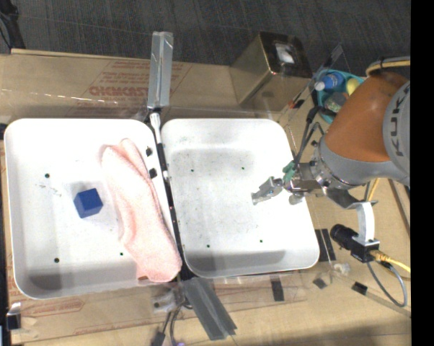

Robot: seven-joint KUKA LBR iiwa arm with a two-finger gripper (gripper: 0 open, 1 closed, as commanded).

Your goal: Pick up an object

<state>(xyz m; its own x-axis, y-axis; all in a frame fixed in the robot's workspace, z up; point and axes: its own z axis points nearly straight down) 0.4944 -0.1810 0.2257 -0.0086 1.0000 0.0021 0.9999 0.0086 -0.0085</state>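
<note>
Blue on white: spotting the cube (pixel 89 202) sitting loose on the floor of the left bin (pixel 15 193), well apart from every wall and just beside the pink cloth (pixel 141 207). Reading that cloth as lying slumped along the divider side, probably dropped there rather than folded, with its lower end riding up towards the rim. Finding the gripper (pixel 264 192) hovering over the right bin (pixel 224 132), near its right wall, reaching in from the arm (pixel 361 128) at the bench edge; not managing to tell how far open, and seeing nothing held. Judging the pick as not yet begun, with both candidates lying in the other bin. Needing to cross the two rims at the middle, so lifting clear first. Expecting easy room around the cube on three sides, less on the cloth side; risking a snag on the folds if coming down too close. Watching also the grey post (pixel 161 71) at the far end of the divider.
</note>
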